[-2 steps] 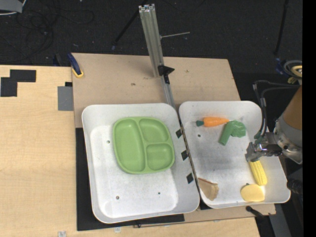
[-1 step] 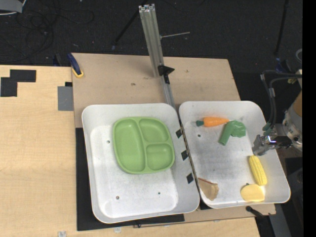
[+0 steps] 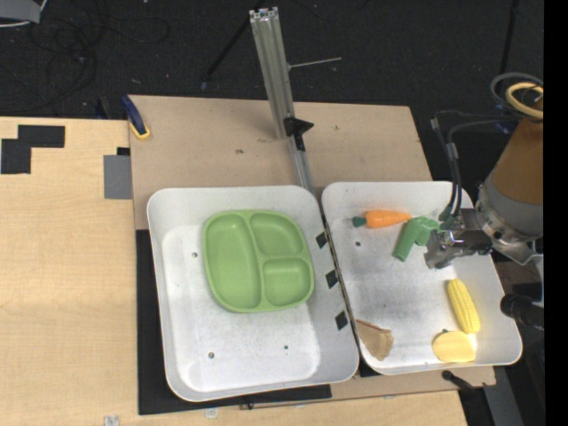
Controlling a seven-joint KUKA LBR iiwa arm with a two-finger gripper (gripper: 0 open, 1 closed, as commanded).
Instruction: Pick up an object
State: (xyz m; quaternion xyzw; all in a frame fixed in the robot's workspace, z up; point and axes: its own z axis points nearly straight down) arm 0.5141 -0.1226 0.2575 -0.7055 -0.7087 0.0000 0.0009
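Green object (image 3: 414,235) — looks like a toy veg or small bottle, tilted — sits in the upper middle of the right bin (image 3: 390,322), right of frame centre. Gripper (image 3: 441,247) is right at its right end, touching or very nearly; can't tell if the fingers actually close around it, nor whether the gripper is wide or narrow — too dark and small. Just above-left of the green object lies a toy carrot (image 3: 386,219), orange with a green tip pointing left, close to but apparently apart from it. Lower right of the same bin: a corn cob (image 3: 462,304) lying roughly lengthwise, and just below it a yellow rounded piece (image 3: 453,347) near the bin's bottom edge. A brown flat piece (image 3: 376,337) sits at the bin's lower left corner. Arm (image 3: 521,171) comes in from the right edge of frame, orange band above the grey wrist. Left bin (image 3: 248,353) holds a green divided plate (image 3: 259,261), three compartments, placed in its upper half. Both bins side by side on a tan bench (image 3: 62,264); a metal post (image 3: 273,69) stands behind them, upper centre, over dark floor.
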